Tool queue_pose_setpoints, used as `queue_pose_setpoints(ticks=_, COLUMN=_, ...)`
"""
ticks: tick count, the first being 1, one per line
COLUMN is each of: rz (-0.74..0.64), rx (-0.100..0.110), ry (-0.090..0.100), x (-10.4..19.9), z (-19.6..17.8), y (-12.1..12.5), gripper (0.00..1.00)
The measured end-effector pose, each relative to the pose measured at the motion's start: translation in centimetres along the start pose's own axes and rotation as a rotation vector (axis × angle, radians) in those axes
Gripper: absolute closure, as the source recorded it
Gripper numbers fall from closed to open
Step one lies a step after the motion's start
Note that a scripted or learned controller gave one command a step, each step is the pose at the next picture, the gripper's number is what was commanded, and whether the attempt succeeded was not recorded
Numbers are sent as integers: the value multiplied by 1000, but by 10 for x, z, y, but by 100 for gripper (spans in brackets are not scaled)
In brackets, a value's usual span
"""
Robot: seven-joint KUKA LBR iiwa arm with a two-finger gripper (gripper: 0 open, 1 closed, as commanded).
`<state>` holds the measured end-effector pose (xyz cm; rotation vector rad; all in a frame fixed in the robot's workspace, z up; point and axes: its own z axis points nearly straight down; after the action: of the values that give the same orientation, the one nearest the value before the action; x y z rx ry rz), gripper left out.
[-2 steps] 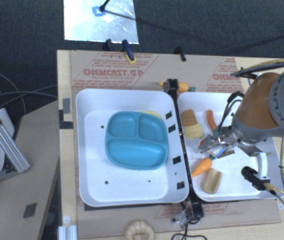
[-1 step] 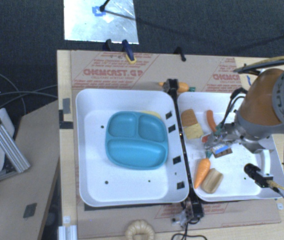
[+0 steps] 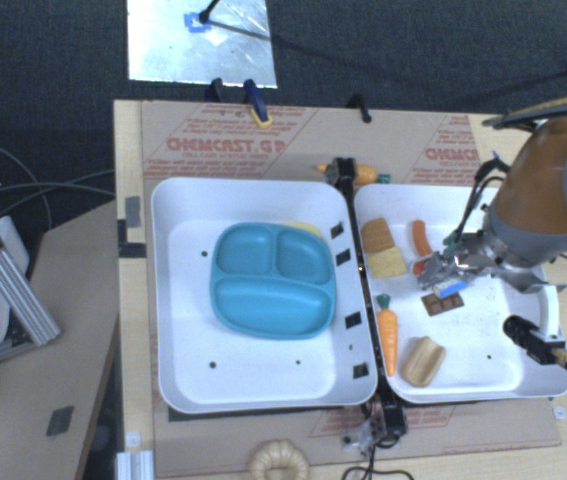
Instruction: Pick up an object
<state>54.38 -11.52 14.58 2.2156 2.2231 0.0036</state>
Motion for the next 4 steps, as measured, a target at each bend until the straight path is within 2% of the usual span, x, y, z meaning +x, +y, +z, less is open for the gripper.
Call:
queue_pose_setpoints(ticks=1, rz=-2, rx=-2, ry=0, x=9, z=-54, y=-4, gripper=100)
queue_pose_setpoints(ticks=2, rz=-2, rx=0, ry=0, x=9, z=-80, y=-3, gripper=100)
queue_pose_setpoints(ticks=3, rz=-6, rx=1, ry=1, x=44, z=-73, y=28, gripper=100)
queue_pose_setpoints(ticks=4, rz=-6, rx=-1, ry=2, x=84, z=-82, y=59, gripper=100)
